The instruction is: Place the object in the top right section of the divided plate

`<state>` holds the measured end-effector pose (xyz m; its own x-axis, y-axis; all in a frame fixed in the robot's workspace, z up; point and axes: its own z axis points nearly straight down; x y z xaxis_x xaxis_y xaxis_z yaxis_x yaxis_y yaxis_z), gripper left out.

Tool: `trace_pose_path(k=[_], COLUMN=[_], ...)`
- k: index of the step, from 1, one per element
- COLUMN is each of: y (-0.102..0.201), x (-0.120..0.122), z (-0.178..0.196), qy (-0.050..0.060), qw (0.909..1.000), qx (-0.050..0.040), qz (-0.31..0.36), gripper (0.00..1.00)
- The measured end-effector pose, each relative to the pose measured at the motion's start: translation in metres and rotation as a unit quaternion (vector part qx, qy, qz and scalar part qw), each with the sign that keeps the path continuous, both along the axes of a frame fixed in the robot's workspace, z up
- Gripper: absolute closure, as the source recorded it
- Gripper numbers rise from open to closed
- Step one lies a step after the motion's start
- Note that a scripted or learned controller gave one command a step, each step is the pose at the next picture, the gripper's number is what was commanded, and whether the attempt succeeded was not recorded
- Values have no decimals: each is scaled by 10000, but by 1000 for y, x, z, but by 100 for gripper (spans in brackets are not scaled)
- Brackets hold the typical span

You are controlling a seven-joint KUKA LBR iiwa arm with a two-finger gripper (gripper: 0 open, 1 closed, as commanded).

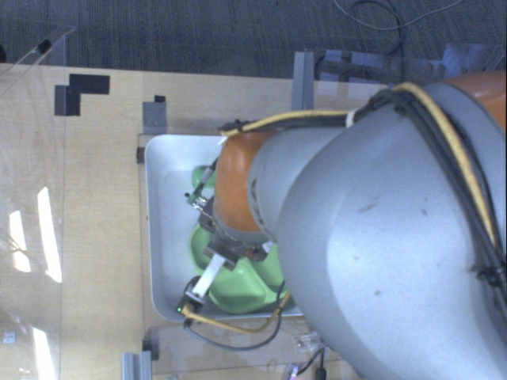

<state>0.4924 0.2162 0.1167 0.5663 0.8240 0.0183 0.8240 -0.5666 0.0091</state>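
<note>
Camera view, from above at a slant: the arm [372, 236] reaches in from the right and hangs over the left white bin [162, 228], its orange band [234, 184] low above a green plate [238, 279]. The gripper [207, 253] sits below that band, largely hidden by the wrist; whether it is spread, closed or carrying the object cannot be told. The object to be placed is not identifiable, so its bearing from the gripper and its long axis remain undetermined. The plate lies directly beneath the wrist, with its dividers covered, so the top right section cannot be picked out. A yellow cable [238, 327] loops past the plate's near edge. The bin rests on a pale wooden bench [79, 236]; dark carpet [198, 14] lies beyond.
</note>
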Motion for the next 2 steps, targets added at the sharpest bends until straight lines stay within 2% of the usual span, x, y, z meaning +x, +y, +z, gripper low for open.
trace_pose_path(k=[1, 2], y=[19, -53], x=[-5, -5], z=[125, 124], qy=[78, 71], qw=[9947, 9555], qx=[-59, -76], qz=[1019, 2949], gripper=[100, 100])
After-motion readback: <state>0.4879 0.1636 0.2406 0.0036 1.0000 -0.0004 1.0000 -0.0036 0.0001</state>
